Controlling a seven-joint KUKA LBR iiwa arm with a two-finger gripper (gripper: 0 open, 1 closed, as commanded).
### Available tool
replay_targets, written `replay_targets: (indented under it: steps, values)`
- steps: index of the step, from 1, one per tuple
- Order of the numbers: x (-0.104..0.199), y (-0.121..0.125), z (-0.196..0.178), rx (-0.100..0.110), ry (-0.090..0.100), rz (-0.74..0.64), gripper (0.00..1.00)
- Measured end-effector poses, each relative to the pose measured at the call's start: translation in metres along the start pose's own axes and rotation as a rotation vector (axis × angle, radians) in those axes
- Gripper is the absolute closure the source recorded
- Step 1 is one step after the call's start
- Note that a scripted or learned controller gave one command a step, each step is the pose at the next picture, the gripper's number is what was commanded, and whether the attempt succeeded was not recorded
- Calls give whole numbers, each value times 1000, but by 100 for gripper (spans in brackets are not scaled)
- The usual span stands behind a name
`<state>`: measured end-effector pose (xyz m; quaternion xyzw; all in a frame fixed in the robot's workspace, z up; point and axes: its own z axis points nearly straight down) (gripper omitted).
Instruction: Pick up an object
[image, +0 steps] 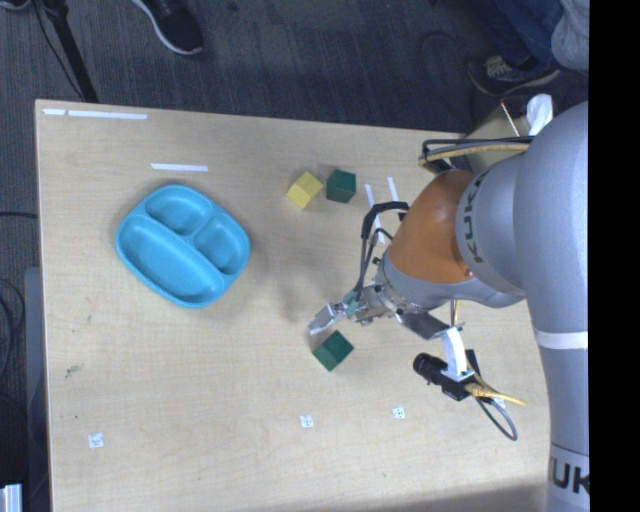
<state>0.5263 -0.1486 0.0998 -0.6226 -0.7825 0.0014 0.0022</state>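
We see the end effector (328, 318) hovering just above and beside the green cube (332, 350), which lies on the bench (200, 400) toward the view's bottom, though its spread we cannot tell.

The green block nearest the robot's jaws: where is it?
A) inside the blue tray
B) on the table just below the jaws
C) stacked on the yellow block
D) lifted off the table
B: the green block lies on the table just below the gripper, apart from the blue tray and the yellow block.
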Motion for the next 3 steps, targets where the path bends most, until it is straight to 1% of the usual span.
replay_targets:
  steps: [1, 2, 3]
  values:
    - [38, -35, 10, 0, 1, -114, 0]
    - [38, -35, 2, 3, 2, -120, 100]
    - [37, -13, -105, -2, -1, 140, 100]
